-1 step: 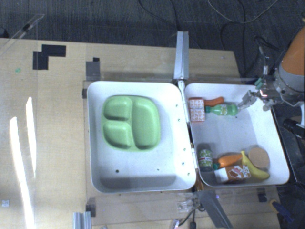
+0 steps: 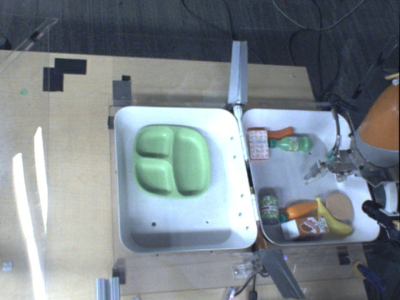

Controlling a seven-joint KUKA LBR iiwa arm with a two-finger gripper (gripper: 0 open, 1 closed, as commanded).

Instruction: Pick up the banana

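Observation:
The yellow banana point(image 2: 336, 225) lies in the near right corner of the right bin point(image 2: 294, 167). It rests against a brown round cookie-like piece point(image 2: 340, 206) and a bottle with a red label point(image 2: 304, 228). My gripper point(image 2: 321, 168) hangs over the right part of that bin, further back than the banana and apart from it. Nothing is visibly held. The grey arm with its orange band point(image 2: 382, 125) enters from the right edge.
The right bin also holds a red-and-white box point(image 2: 257, 143), an orange carrot point(image 2: 281, 132), a green bottle point(image 2: 291, 144), a small green can point(image 2: 269, 206) and an orange piece point(image 2: 301, 209). The left bin point(image 2: 125, 186) bears a green divided plate point(image 2: 172, 159). Cables lie behind the bench.

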